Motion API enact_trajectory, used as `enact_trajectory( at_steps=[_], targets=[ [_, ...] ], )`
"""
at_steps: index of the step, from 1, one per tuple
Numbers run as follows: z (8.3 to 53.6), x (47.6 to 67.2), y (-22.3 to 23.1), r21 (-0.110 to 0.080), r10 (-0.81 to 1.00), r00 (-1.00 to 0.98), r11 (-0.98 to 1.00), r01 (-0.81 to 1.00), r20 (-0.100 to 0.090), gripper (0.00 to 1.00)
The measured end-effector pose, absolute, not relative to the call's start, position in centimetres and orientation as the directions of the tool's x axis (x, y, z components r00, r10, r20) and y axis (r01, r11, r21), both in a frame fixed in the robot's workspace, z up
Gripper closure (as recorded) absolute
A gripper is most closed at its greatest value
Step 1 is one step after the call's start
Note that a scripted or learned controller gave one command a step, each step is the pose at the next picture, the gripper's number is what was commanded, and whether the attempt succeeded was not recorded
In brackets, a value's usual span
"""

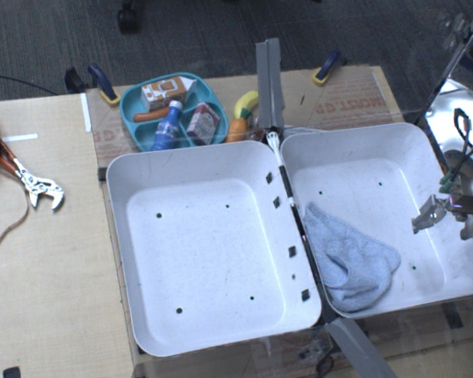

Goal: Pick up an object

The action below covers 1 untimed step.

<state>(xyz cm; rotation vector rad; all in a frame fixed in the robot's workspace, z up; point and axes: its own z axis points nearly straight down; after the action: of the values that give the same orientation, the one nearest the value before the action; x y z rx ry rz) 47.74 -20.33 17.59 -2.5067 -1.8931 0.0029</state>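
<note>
The grey cloth [351,262] lies crumpled at the lower left of the right bin [359,145] — left of the gripper [435,213] at frame right, fingers parted a little, holding nothing.

We see one grey cloth [351,261], soft & crumpled, lying in the right bin [359,145]. It sits on the bin floor near the left wall, towards the front-left corner. The top part is narrow, the lower part is wider w/ folds. It lies flat, not lifted.
</note>
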Motion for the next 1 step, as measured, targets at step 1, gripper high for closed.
enact_trajectory(
  at_steps=[1],
  targets=[
    [9.98,47.6,-15.4,-0.006,0.919,0.395,-0.395,0.919,-0.001,0.0]
  ],
)
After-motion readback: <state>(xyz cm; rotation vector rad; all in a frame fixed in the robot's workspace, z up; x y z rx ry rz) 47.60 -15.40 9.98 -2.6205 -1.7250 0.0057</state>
